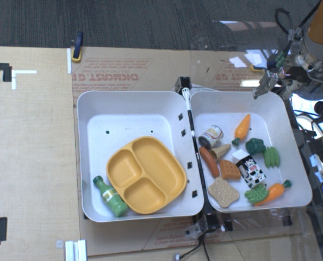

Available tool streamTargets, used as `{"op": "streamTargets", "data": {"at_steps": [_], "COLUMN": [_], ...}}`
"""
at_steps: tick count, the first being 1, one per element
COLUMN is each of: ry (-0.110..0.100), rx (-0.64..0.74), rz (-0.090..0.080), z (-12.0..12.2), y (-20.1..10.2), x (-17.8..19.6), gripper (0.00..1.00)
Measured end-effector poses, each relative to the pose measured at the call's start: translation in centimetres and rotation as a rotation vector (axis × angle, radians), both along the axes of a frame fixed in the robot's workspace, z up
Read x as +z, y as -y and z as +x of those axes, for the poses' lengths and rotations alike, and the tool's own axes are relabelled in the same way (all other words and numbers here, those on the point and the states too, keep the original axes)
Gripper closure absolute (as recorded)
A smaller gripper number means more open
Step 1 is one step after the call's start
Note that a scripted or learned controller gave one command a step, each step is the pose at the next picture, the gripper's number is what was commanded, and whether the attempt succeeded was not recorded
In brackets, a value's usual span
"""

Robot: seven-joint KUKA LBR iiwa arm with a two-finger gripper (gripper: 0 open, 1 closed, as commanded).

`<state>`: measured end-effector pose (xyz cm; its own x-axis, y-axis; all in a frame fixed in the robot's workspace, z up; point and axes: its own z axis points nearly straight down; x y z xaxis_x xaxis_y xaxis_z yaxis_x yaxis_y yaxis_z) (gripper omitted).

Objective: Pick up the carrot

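While the end effector [265,86] hovers at upper right, finger state indiscernible, the orange plastic carrot [242,126] lies ungrasped in the right white bin [292,125]; a centred, body-aligned descent is advised.

We see a grey metal arm [312,64] with an orange band [320,23], black looping cables [284,18], and a dark two-finger gripper [265,86].

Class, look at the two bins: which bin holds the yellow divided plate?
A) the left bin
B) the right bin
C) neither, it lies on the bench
A: the yellow divided plate lies in the left bin, beside the green bottle.
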<state>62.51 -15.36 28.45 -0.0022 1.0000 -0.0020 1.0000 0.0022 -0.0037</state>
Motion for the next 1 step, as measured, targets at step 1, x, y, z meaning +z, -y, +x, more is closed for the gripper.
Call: {"op": "streamTargets", "data": {"at_steps": [1], "ry": [0.006], "rx": [0.177], "rz": [-0.002], "z": [0.85], "y": [-1.69], "x": [-17.7], "gripper": [0.0]}}
